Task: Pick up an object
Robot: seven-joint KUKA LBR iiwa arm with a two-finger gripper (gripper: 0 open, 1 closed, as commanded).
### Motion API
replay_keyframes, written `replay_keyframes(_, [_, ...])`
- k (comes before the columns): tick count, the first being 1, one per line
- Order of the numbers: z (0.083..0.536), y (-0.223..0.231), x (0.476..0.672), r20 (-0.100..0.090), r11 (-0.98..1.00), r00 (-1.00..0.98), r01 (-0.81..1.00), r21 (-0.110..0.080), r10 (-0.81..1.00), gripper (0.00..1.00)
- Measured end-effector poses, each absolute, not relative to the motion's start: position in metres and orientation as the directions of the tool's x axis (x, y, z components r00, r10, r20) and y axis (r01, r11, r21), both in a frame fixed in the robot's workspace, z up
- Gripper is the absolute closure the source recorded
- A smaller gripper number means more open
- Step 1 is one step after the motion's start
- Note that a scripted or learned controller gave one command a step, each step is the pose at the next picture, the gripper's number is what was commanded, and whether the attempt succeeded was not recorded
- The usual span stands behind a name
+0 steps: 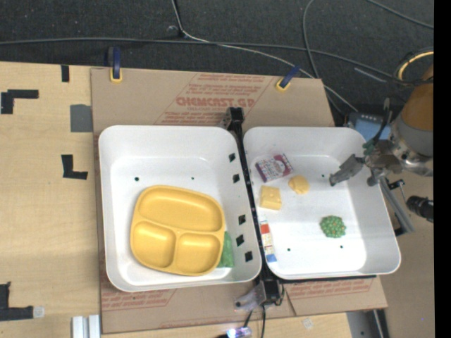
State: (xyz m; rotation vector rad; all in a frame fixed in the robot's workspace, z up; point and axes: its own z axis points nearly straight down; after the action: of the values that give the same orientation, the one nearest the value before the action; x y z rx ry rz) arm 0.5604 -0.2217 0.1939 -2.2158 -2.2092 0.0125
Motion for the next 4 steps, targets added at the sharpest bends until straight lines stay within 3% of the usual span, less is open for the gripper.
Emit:
replay_keyframes(1, [0.202, -0.221, 0.564, 0.0, 0.001, -0.001, 1.0, -0.001, 1.0, 0.0])
replay_keyframes(3, [0.088, -0.212, 0.566, -0.001, 0.002, -0.002, 1.0, -0.002, 1.0, 0.0])
replay_keyframes(4, [0.101, -0.213, 0.567, -0.002, 0.002, -0.002, 1.0, 0.0, 1.0, 1.0])
